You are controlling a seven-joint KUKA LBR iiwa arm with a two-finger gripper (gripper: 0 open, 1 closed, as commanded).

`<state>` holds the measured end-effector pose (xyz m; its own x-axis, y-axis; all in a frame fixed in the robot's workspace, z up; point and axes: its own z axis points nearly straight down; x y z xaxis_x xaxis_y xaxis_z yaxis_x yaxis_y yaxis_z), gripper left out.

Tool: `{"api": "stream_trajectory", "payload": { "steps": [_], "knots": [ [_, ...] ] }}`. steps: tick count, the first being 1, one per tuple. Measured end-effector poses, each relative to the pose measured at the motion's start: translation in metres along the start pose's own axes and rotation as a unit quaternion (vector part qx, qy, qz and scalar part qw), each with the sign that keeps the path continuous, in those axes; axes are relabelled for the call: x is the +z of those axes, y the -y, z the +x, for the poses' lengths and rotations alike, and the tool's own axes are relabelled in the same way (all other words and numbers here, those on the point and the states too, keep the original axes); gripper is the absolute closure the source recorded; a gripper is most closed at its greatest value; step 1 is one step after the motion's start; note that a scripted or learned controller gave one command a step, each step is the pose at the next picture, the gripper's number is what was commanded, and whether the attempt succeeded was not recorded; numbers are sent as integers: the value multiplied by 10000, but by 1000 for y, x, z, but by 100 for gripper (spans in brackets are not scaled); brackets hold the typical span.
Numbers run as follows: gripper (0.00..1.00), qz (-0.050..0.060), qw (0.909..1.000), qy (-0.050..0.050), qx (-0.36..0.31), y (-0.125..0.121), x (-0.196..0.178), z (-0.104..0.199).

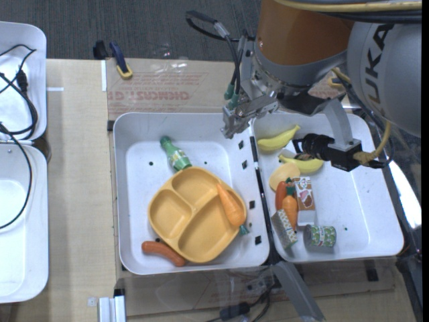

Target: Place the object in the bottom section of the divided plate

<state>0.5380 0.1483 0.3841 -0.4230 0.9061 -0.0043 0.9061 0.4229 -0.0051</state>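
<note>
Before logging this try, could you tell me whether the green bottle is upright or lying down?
Lying down: the green bottle lies on its side on the left bin's floor, above the yellow plate.

Bunch of random stuff sitting around the two white bins.

Left bin (127, 200) has a green bottle (175, 154) lying flat up top and a sausage (163, 251) at the front edge. Right bin (375, 227) has two bananas (277, 139), a lemon-ish yellow thing (282, 175), a small carton (305, 200), a green can (321, 237) tipped over, and a flat packet (284, 228). There's cardboard (161, 89) behind the bins and a black cable (17, 106) off on the left.
</note>
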Motion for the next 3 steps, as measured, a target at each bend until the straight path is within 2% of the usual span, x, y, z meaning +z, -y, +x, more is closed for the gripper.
{"api": "stream_trajectory", "payload": {
  "steps": [1, 2, 3],
  "knots": [
    [0, 1, 10000, -1, 3, 0, 0, 0],
    [100, 11, 10000, 10, -5, -1, -8, -1],
    [0, 14, 10000, 10, -1, -1, -8, -1]
  ]
}}
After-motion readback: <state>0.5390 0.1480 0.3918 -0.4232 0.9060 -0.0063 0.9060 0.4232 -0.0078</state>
